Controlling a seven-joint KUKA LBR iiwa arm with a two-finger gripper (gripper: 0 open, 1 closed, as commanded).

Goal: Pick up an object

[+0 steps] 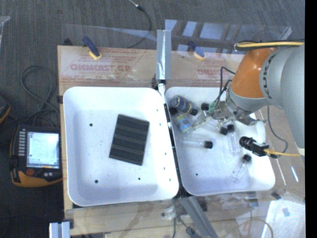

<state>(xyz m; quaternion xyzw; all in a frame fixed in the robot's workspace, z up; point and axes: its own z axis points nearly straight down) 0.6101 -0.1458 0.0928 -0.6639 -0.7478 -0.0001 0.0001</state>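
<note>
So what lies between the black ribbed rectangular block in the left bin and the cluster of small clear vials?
In the camera view, bare white floor of the left bin beside the black ribbed block, then the two bins' adjoining rims, before the clear vials.

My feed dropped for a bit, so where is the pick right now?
Done: the arm has reached over the right bin, with its gripper low among the clear vials near the bin's back. In hand: nothing visibly held; I cannot tell how the gripper stands. Left: closing on an item and lifting it. The dark ridged block lies untouched in the left bin.
</note>
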